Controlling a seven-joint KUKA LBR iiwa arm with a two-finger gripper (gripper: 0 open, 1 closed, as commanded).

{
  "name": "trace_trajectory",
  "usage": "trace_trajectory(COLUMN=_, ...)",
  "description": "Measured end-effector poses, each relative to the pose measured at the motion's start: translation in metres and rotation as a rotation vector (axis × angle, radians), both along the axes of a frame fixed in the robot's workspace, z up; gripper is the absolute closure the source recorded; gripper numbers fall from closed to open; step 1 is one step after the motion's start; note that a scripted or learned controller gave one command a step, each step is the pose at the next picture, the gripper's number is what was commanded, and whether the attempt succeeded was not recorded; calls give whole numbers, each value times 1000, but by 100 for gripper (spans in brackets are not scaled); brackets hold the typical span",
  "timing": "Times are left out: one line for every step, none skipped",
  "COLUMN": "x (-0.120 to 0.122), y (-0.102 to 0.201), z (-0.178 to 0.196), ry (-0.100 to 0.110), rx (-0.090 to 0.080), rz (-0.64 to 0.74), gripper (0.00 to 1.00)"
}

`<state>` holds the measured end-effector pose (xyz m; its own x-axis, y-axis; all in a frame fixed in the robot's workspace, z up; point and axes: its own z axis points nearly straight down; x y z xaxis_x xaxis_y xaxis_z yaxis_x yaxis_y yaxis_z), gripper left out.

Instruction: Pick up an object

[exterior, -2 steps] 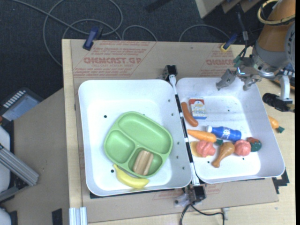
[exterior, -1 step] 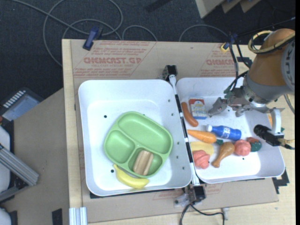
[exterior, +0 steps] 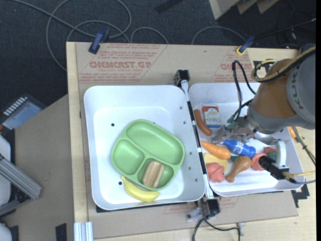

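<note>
The gripper (exterior: 231, 130) is hovering in the right bin (exterior: 241, 186), over the blue bottle (exterior: 239, 147) and carrot (exterior: 216, 149); how wide it is gaping, I cannot tell. Crowding toys, drumstick (exterior: 237, 168) included, are risking a glancing miss. The green tray (exterior: 148, 147) and banana (exterior: 138, 191) are lying in the left bin (exterior: 100, 109).

Clutter around the two bins
Blue plastic clamps (exterior: 97, 40) grip the brown cardboard sheet (exterior: 130, 64) covering the table; black cables (exterior: 75, 14) loop across dark carpet (exterior: 30, 59).
</note>
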<state>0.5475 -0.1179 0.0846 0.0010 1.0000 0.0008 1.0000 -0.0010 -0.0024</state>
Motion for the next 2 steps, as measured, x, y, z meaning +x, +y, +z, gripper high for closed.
trace_trajectory(x=-50, y=-6, z=0, ry=-1, rx=0, rz=0, gripper=0)
trace_trajectory(x=-49, y=-6, z=9, ry=-3, rx=-1, rz=0, gripper=100)
